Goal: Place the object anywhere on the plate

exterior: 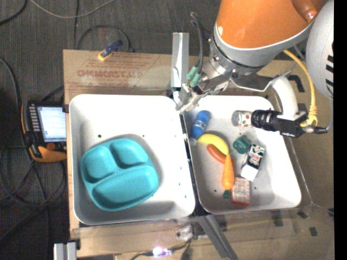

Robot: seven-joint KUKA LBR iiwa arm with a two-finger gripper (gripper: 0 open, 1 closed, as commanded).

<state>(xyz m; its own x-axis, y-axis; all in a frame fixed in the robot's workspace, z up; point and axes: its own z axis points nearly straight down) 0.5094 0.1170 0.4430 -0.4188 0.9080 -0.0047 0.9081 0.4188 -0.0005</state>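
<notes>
Two shallow white plastic bins are sitting side by side in front of you, smooth-walled with rounded corners, the left bin (76, 145) and the right bin (282, 183) meeting along a shared edge. You are looking at a teal plate (120, 172) lying in the left bin, a glossy moulded tray with soft corners and three sunken compartments. Everything else is resting in the right bin: a blue cylinder (200, 123) with a pale cap near the dividing edge, a curved yellow banana (215, 141) touching a small red-orange piece just under it, a tapered orange carrot (227, 173) with a green tip, a boxy red-and-tan carton (241, 191) at the carrot's lower end, a black-and-white printed box (252, 160) lying tilted, a small dark teal cup-shaped piece (242, 143), and a short metal can (242, 118) lying on its side.

Your gripper (187, 99) is hanging over the far edge where the bins meet, its slim pale metal fingers pointing down and left; whether they are parted or closed, you cannot tell at this angle. Nothing is showing between them. A broad glossy orange band is bulging above the grey wrist.
</notes>
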